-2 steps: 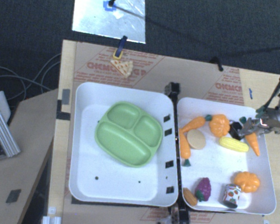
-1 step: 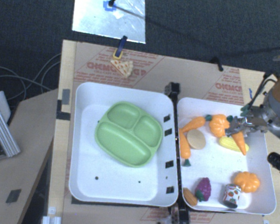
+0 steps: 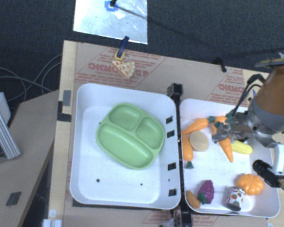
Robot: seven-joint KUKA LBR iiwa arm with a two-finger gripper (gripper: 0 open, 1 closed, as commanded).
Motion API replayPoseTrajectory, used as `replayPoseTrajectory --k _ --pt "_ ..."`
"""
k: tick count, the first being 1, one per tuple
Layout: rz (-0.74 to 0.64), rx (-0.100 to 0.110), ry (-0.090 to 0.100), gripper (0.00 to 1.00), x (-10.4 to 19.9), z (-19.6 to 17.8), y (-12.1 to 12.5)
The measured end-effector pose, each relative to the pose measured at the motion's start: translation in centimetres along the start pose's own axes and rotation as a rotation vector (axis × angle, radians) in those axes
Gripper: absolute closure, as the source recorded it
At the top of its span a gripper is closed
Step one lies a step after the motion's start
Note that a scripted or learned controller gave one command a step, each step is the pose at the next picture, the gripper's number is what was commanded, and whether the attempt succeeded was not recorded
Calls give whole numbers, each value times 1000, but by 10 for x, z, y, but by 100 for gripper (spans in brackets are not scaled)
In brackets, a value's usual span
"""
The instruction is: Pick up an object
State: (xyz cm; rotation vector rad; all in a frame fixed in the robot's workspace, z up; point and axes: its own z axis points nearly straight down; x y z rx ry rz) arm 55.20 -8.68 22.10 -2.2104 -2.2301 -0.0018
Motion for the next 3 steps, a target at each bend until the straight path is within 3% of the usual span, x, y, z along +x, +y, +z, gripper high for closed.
replayPoseTrajectory --k 3 --pt "-2 -2 1 100 149 -14 -35"
